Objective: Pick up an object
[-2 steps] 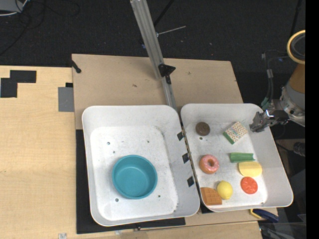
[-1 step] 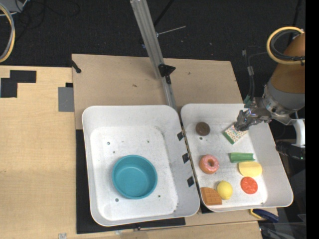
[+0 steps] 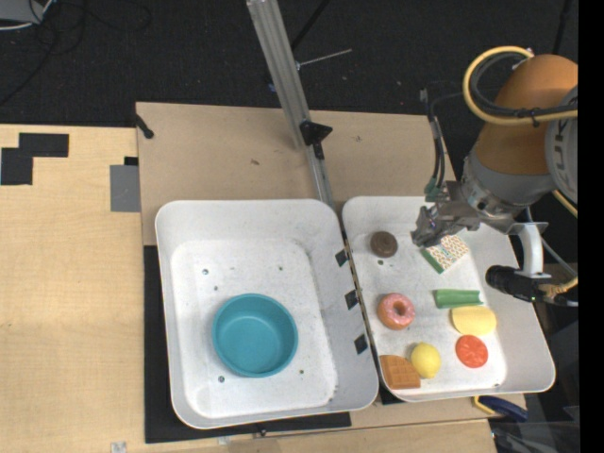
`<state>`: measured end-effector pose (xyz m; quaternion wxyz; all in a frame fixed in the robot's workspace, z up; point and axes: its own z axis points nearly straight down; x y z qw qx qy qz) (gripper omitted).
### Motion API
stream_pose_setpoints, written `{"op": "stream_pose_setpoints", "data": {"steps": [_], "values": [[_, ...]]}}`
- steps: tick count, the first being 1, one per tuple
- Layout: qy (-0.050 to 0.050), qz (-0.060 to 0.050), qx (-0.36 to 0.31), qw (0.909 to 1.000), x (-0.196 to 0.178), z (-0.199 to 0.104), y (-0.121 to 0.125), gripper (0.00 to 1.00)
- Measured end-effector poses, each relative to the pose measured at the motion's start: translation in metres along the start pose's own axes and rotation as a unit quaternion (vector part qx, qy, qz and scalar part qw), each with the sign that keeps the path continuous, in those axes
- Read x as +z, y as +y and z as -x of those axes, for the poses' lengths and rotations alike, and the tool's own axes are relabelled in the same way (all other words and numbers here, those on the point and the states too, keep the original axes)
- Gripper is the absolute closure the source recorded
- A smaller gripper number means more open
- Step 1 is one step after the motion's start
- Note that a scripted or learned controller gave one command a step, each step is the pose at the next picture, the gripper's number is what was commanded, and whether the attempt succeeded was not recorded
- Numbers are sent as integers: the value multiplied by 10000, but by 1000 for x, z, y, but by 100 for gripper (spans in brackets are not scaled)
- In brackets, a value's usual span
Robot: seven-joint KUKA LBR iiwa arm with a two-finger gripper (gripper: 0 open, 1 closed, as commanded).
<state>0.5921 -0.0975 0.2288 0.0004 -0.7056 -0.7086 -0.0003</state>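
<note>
Patterned and flat, the card (image 3: pixel 447 252) in the right bin (image 3: pixel 528 371), directly beneath the gripper (image 3: pixel 436 226), is judged light, stiff and best taken by opposite edges; jaw state cannot be told.

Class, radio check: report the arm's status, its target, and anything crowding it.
Gripper low in right bin, over patterned card. No hold seen. Brown disc beside it; green stick just below.
</note>
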Motion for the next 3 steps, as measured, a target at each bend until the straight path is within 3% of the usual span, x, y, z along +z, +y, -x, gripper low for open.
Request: {"op": "stream_pose_setpoints", "data": {"steps": [3], "values": [[-1, -6, 0, 10000, -5, -160, -39, 100]]}}
